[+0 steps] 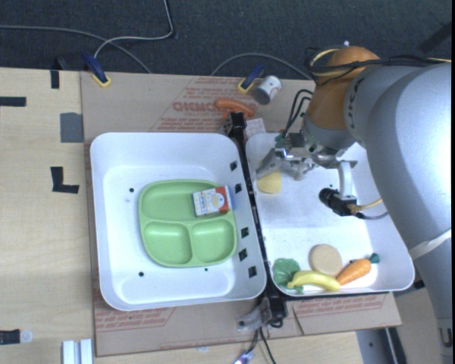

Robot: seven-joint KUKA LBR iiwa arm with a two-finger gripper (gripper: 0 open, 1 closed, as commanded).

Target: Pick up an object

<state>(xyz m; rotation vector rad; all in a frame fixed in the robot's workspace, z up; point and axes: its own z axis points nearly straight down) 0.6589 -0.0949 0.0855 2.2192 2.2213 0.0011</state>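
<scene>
My gripper (284,165) hangs over the far left part of the right bin (303,222), its fingers spread open with nothing between them. A small pale yellow lemon-like object (269,183) lies just below and left of it, close to the divider. At the bin's near edge lie a green broccoli piece (286,268), a yellow banana (315,281), a round beige disc (325,258) and an orange carrot (354,270). In the left bin (114,203) a green divided plate (183,237) carries a small white and orange carton (212,201).
The grey arm and its orange band (337,97) cover the right bin's far right side. A black cable fitting (340,201) hangs beside the wrist. Behind the bins, an orange sausage shape (235,106), a clamp (252,79) and a silver cylinder (268,89) lie on the cardboard.
</scene>
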